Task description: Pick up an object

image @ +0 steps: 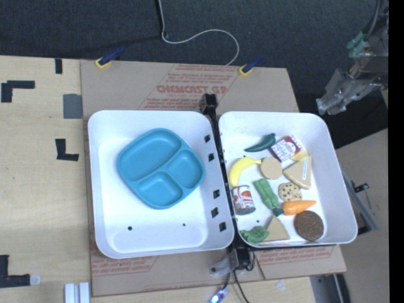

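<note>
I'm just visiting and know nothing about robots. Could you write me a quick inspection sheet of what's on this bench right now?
Surface: cardboard sheet on the bench, clipped at its far edge, bearing two white bins side by side.
Job's things: right bin holds toy food, including a banana, carrot, green pepper, small can, cookie and a brown round patty.
Clutter: left bin holds a blue divided plate.
Grippers: gripper hangs outside the right bin, beyond its far right corner; too blurred to judge the jaws.
Cables: a white cable loops beyond the cardboard.
Surroundings: black tape marks on the bench at left; dark floor behind.
</note>
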You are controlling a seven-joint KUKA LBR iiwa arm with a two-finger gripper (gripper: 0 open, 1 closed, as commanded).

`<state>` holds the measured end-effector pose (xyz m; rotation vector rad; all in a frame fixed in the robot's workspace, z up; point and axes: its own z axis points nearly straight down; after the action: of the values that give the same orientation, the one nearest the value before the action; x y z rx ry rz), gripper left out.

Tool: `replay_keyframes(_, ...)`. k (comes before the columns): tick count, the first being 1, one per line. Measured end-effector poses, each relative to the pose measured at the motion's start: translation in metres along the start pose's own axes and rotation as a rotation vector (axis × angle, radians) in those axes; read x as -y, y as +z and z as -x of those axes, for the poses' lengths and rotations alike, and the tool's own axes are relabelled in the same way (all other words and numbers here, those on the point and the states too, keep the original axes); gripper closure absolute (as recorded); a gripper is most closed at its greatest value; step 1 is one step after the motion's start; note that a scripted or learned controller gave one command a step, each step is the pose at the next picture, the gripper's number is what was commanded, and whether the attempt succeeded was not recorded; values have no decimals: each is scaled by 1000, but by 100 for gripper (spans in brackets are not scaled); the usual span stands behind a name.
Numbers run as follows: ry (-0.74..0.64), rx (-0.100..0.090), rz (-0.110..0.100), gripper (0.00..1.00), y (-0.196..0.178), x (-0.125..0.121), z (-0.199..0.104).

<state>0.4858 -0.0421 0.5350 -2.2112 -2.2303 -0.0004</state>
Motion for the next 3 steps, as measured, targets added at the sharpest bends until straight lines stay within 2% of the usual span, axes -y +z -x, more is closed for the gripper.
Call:
replay_keyframes(1,1,0,-1,100,0,2,-65)
replay_keyframes(2,2,0,0,100,1,1,-114)
replay_keyframes(3,0,0,-1,100,1,1,-181)
